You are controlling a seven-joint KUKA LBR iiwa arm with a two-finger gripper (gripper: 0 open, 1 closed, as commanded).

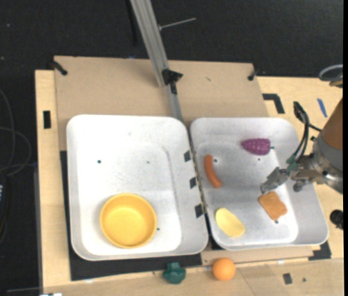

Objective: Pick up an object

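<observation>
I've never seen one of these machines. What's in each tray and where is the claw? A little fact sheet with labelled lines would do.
left bin: a yellow bowl, near its front edge
right bin: a purple fruit, an orange sausage, a pale yellow piece, an orange-brown block
gripper: above the right bin, just over the orange-brown block, holding nothing that can be seen
bench in front of the bins: an orange ball and a small green thing

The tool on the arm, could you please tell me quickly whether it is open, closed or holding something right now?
Tool: cannot be told; it sits just above the orange piece in the right bin, with nothing seen held.
</observation>
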